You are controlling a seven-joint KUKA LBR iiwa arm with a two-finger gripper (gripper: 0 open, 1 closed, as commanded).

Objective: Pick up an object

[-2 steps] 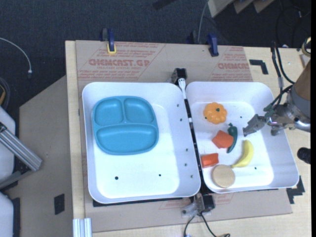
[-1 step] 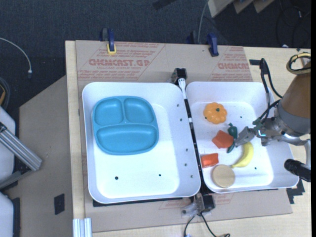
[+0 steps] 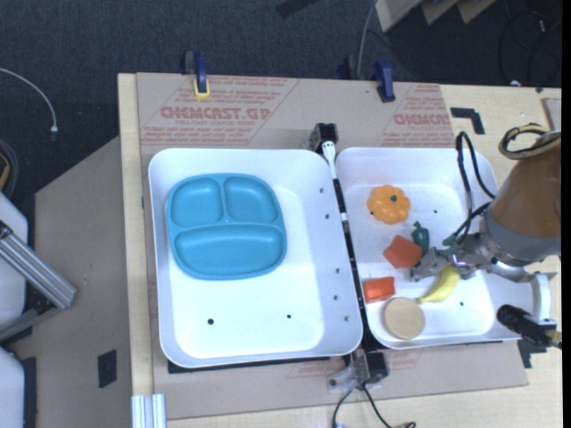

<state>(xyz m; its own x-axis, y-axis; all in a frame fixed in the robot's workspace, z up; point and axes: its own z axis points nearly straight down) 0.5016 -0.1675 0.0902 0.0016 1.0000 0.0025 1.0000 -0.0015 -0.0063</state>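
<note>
Pincer: low in right bin, at banana; finger state unclear. Advice: centre over banana, avoid red pepper, then close and lift straight.

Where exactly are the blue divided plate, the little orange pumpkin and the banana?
blue divided plate [image 3: 227, 226]: camera view, on the ridge between its compartments, left bin.
orange pumpkin [image 3: 389, 203]: camera view, middle of its body, right bin.
banana [image 3: 442, 285]: camera view, middle of its yellow curve, right bin.
</note>
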